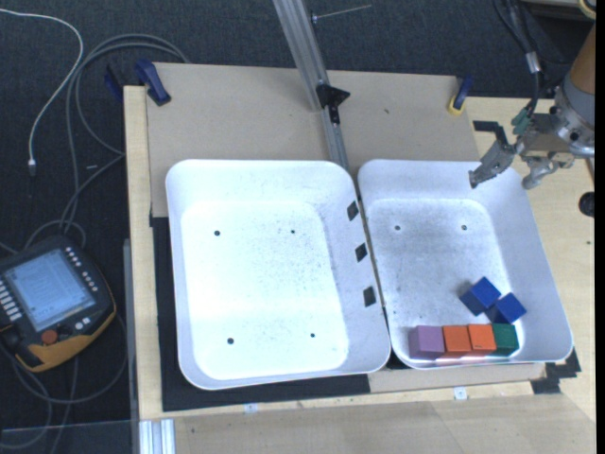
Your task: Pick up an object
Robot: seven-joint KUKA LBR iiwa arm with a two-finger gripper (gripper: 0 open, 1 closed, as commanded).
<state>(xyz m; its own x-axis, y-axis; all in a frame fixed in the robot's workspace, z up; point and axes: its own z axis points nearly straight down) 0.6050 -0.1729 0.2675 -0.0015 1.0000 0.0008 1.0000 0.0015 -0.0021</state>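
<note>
Fingers (511, 171) spread, nothing between; arm cropped at right edge.

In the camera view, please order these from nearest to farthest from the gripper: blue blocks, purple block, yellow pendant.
1. blue blocks, right bin, toward its near corner.
2. purple block, right bin's near edge, left end of the row.
3. yellow pendant, off the bench, far left.

Measured from the gripper.

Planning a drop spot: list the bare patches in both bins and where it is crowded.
The left bin has bare floor from wall to wall. In the right bin, the floor is bare from its far wall, where the tool hovers, down to mid-bin. Crowded: its near right corner, with two blue blocks and a purple, orange, orange, green row.
</note>
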